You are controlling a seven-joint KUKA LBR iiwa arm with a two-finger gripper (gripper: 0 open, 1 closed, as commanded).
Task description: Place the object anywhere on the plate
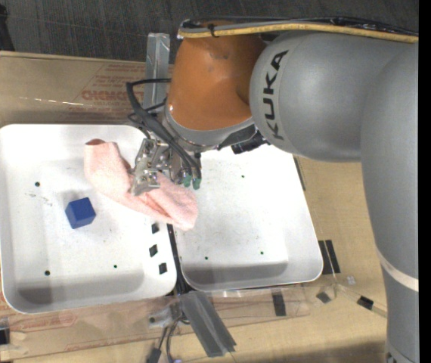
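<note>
gripper down on the pink cloth at the seam between two bins

while you read this, picture two shallow white plastic bins side by side on a bench, seen from above at a slant. the left white bin holds one small blue cube. one soft pink crumpled cloth lies across the shared rims, mostly in the left bin, with its lower end drooping into the right white bin.

the grey arm with the orange band reaches in from the right. its metal two-finger gripper sits directly on the cloth's middle. you cannot tell whether the fingers are spread or closed, nor whether any cloth is between them.

no plate is visible, so the target is probably one of the bins. this looks like the grasp stage. your next move likely calls for a firm pinch on the fabric, then a lift high enough to clear the rims.

count: two bins, one cloth, one cube, one gripper.
</note>
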